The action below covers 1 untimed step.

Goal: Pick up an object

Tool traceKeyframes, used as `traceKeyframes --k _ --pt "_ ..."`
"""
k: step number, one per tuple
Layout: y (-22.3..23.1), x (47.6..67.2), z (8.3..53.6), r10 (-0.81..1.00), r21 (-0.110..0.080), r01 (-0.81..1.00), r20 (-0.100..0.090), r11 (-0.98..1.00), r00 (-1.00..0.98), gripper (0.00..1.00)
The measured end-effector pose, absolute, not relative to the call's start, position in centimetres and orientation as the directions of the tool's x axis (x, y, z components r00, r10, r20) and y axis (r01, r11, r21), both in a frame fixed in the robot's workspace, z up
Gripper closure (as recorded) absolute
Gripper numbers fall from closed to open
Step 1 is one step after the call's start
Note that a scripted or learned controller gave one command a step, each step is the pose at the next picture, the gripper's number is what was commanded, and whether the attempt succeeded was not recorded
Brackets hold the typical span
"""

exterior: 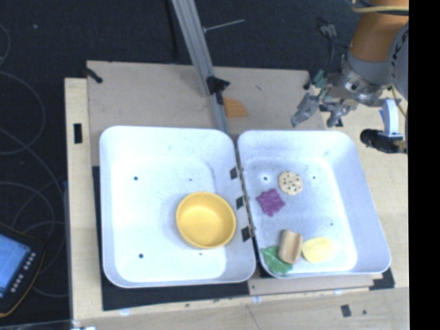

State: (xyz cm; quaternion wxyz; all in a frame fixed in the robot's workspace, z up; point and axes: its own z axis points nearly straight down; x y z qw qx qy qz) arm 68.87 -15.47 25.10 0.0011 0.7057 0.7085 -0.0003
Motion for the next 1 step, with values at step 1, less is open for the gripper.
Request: traceKeyframes --k 1 --pt "-15.55 68.85 25.11 1.0 0.0 1.0 -0.004 0.004 -0.004 0.0"
